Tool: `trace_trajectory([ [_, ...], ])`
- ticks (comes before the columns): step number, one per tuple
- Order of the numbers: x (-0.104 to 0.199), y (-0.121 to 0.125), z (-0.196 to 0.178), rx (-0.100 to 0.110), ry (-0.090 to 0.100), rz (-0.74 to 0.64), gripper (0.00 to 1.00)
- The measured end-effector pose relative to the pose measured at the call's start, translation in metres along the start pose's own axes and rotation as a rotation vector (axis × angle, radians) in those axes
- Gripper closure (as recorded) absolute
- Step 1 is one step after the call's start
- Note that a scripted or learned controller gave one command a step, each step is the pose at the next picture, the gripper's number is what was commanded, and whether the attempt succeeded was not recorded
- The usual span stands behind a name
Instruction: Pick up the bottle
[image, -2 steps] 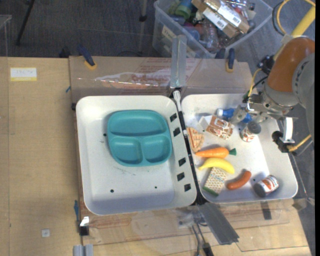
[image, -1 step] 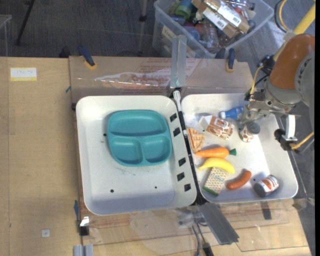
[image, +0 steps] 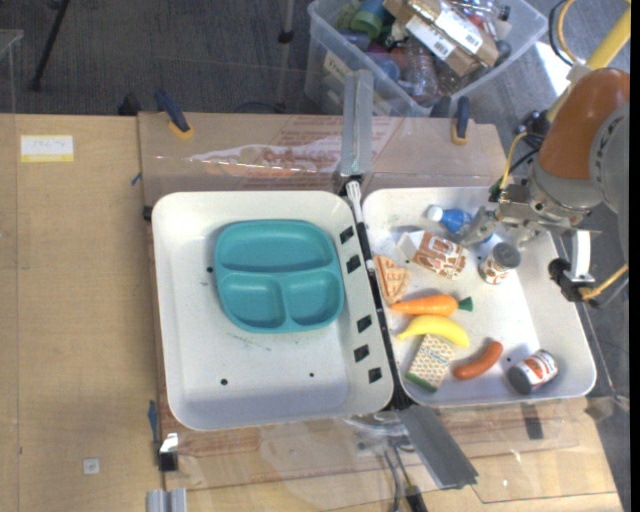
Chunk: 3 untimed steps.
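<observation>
The grey arm with its orange band reached in from the right, its two-finger gripper (image: 487, 228) hanging low over the far part of the right-hand shallow white bin (image: 575, 335). The small clear bottle with a blue cap (image: 449, 218) lay on its side near that bin's far wall, just left of the gripper and beside a brown-and-white snack packet (image: 439, 254). Whether the gripper stood wide or narrow could not be told; nothing was seen held in it. A small round tin (image: 494, 268) sat just below the gripper. The left bin held a teal divided plastic plate (image: 277, 275). To do the step well, the gripper would probably need to shift left and straddle the bottle across its narrow width — clear of the packet — before closing.
</observation>
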<state>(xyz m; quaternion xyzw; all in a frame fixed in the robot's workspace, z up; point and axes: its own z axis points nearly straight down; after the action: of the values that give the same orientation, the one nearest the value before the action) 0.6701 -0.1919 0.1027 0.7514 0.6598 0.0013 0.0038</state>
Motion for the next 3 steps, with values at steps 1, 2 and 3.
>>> trace_trajectory([
  [1, 0.073, -0.010, 0.012, -0.001, 0.004, 0.064, 0.00],
  [2, 0.057, -0.082, 0.010, -0.007, 0.003, -0.077, 0.00],
  [3, 0.074, -0.144, 0.010, -0.009, 0.002, -0.029, 0.00],
])
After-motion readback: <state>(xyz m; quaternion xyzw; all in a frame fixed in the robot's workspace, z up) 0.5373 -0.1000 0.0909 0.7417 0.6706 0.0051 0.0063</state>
